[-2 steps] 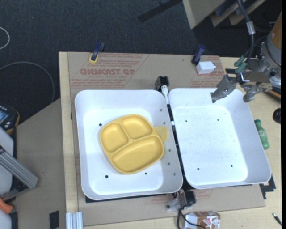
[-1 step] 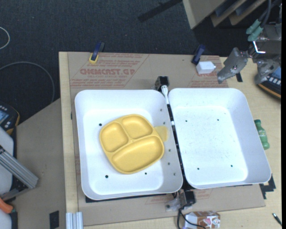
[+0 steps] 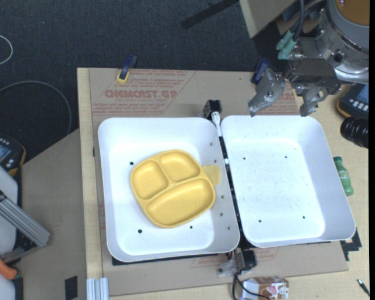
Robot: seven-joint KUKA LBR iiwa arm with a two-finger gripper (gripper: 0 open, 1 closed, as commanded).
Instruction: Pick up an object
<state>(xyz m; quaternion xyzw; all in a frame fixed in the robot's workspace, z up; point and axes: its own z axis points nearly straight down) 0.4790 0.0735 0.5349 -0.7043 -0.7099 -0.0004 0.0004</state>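
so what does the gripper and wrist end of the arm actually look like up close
The gripper has two grey metal fingers hanging from a darker, boxy body. Above it sits a round silvery-grey wrist section, with an orange band at the frame's top edge. Dark cables and a teal-green connector run in beside the wrist.

A divided tray [image 3: 172, 187] lies in the left bin [image 3: 111, 146]; the claw [image 3: 283, 105] hangs over the right bin's [image 3: 328, 170] far edge.
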